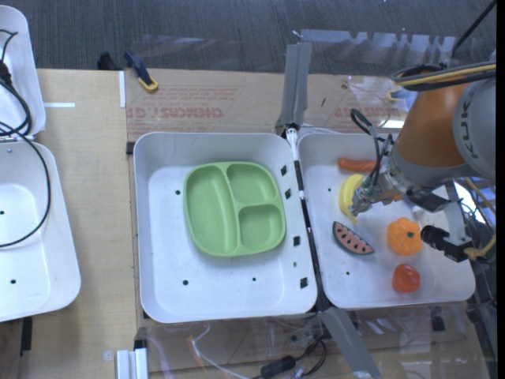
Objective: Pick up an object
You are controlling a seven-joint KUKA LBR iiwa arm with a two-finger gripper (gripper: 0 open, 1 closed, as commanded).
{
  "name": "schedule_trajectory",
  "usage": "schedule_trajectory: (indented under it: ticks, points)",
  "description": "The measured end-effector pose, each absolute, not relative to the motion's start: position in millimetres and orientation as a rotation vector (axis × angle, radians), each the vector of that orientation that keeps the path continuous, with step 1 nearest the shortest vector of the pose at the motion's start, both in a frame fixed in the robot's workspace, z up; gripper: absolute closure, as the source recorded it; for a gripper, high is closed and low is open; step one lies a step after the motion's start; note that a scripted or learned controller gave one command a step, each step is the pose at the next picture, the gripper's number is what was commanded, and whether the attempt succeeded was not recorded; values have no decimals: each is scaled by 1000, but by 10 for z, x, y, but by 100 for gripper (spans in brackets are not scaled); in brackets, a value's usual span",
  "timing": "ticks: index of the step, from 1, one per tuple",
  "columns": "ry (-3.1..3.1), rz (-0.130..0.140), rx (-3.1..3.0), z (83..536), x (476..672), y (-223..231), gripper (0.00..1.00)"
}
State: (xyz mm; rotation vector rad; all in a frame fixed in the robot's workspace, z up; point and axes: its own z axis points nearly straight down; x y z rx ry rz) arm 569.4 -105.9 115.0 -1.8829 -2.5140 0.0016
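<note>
1. the step in hand looks like the reach: the gripper [361, 204] is down in the right bin [442, 290], at the yellow toy [348, 193] near that bin's left wall.
2. whether its fingers are apart or together, i cannot tell; nothing is visibly held.
3. next it would need to close on the yellow toy and lift straight up.
4. count: two bins; one green divided plate [234, 208] in the left bin [158, 275]; five toys in the right one, yellow, watermelon slice [352, 239], orange pumpkin [404, 238], red piece [406, 278], carrot [357, 164].

Yellow toy [348, 193] partly hidden behind gripper [359, 205]; fingertips too small to read. Carrot [355, 164] end covered by arm [442, 133], which the right edge cuts off.
</note>
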Motion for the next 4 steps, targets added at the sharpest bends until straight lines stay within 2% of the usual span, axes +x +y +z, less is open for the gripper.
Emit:
schedule_trajectory:
  ticks: [1,2,3,4]
  points:
    - [-2514,2,-1882,1150,5694,-1059,0]
    - [-2579,1,-1796,915,6100,-1258,0]
    - [-2571,4,-1799,999,6087,-1274,100]
    - [-2698,0,-1615,1924,6484,-843,100]
